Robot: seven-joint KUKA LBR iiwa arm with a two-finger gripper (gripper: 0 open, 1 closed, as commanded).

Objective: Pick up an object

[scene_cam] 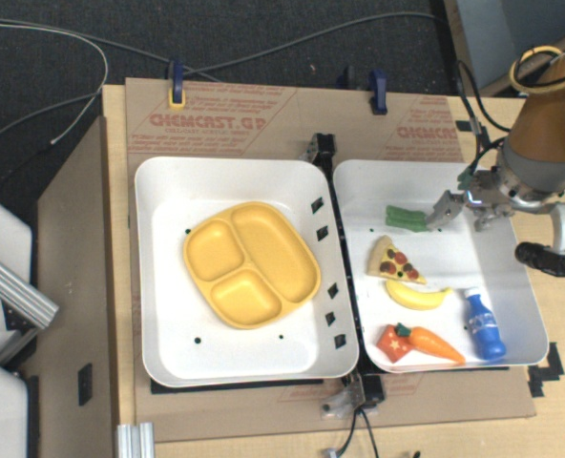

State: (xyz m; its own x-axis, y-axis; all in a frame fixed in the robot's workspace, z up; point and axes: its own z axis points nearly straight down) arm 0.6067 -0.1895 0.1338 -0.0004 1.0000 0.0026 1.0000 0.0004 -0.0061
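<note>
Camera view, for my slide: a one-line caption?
Arm's hand beside green piece in right bin; yellow tray in left.

Single fixed camera above the bench (263,103), looking down at a slant. Far edge toward 12 o'clock, near edge toward 6. Set far enough back to take in both white bins: left bin (158,284) at 9 o'clock, right bin (521,303) at 3.
</note>
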